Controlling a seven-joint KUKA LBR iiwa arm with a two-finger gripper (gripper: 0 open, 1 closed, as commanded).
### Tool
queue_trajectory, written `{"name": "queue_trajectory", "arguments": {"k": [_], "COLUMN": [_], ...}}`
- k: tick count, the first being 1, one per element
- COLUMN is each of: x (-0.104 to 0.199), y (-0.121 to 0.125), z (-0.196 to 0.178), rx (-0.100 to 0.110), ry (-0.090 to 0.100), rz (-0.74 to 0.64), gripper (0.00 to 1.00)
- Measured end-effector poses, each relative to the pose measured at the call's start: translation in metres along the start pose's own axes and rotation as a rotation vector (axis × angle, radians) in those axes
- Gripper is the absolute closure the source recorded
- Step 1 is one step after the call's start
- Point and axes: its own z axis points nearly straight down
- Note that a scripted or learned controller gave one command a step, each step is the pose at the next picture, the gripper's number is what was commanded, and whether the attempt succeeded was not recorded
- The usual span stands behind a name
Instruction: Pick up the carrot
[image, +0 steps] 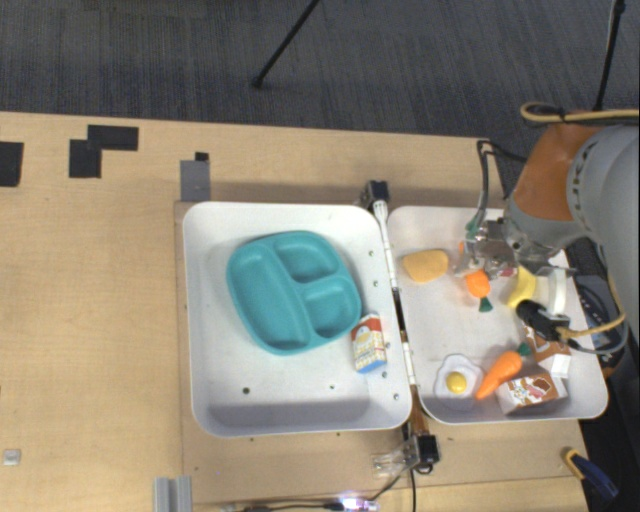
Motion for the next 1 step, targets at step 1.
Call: {"name": "queue_trajectory", "arguments": {"k": [1], "x": [0.0873], "y": [-0.0050], "z": [-0.0922], "rx": [-0.002], "ry": [0.005], "rz": [-0.083], "gripper": [1.00]}}
